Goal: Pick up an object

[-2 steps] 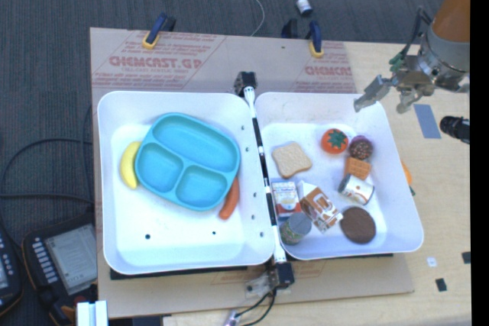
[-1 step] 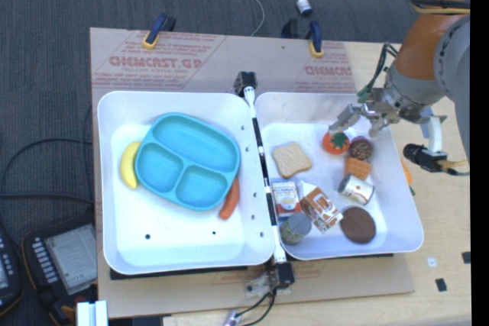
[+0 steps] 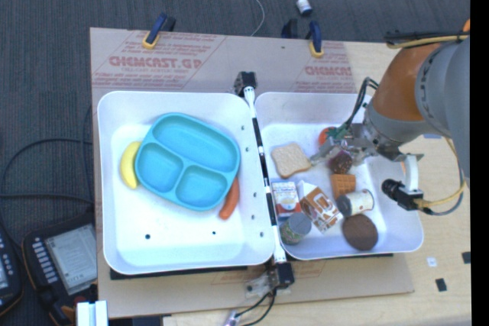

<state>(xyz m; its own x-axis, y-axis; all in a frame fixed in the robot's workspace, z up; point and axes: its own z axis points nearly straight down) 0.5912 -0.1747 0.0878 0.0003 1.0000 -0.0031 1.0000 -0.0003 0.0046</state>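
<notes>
Reaching in from the right, arm (image 3: 428,91) bent low over right bin (image 3: 397,240). Claw (image 3: 341,149) down among clutter, beside bread (image 3: 290,159) and a dark object (image 3: 341,161); grip state impossible to tell. Blue tray (image 3: 187,160) in left bin (image 3: 114,240).

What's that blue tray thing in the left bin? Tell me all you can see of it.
The blue tray looks like a plastic food plate, light blue, with rounded corners and three hollows: one long, two smaller. Nothing lies in them. It lies flat, turned at a slant, in the left bin. A banana curves along its left edge and a carrot lies against its lower right corner.
</notes>
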